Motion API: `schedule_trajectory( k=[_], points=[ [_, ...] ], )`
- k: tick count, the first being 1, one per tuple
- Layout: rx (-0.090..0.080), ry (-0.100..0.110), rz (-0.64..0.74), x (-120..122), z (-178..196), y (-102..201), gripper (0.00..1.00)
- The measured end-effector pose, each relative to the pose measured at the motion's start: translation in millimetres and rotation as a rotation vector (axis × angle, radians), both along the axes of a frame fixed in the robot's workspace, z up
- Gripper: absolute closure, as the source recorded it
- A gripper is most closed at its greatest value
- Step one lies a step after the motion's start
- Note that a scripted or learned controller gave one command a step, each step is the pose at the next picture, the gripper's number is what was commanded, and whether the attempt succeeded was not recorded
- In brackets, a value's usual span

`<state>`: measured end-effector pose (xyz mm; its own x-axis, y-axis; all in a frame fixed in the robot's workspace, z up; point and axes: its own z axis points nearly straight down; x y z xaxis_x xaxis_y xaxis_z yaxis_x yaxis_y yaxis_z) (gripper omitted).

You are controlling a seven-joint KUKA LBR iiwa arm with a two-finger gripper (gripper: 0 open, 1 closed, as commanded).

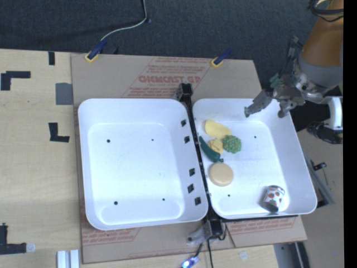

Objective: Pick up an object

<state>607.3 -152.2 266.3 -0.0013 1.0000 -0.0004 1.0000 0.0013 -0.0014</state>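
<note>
In the right bin (pixel 262 155) lie a yellow piece (pixel 216 129), a green broccoli-like piece (pixel 232 144), a dark green piece (pixel 211 149) against the left wall and a tan round disc (pixel 221 175). A small speckled ball (pixel 273 197) rests in the bin's near right corner. My gripper (pixel 266 111) hangs above the bin's far right corner, open, with nothing between its fingers. It is well apart from all the objects, up and to the right of the yellow piece.
The left bin (pixel 134 102) sits beside the right one, joined by a black divider (pixel 192 149). Both stand on a cardboard sheet (pixel 167 77) held by blue-and-yellow clamps (pixel 96 49). The arm's orange band (pixel 326 38) is at the upper right.
</note>
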Motion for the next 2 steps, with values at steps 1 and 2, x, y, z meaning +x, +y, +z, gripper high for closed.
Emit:
schedule_trajectory(
  k=[1,2],
  points=[
    [-0.002,-0.021,0.004,-42.2,279.3,54.8,0.0],
    [-0.002,-0.002,0.001,-41.1,278.6,53.5,1.0]
  ],
)
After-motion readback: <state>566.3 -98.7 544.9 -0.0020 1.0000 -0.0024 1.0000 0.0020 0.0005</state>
